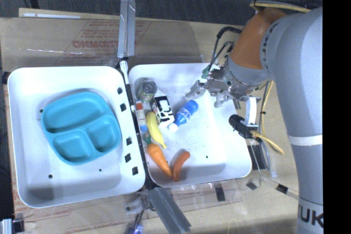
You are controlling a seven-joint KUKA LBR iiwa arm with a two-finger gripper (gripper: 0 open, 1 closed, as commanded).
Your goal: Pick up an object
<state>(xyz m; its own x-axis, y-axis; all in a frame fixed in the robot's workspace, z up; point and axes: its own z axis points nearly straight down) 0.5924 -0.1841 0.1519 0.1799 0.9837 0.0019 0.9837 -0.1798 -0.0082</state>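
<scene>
Two bins [33, 90] on the bench; gripper [204, 86], grip state unreadable, hovers beside the bottle [184, 113], so approach is underway and descent comes next.

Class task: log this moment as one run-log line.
gripper: over right bin, nothing held | nearest: bottle | left bin: blue tray | pick: not done

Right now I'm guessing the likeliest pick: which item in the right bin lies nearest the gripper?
The blue bottle, white cap pointing lower left. It lies just below-left of the gripper; the banana and carrot sit farther off.
</scene>
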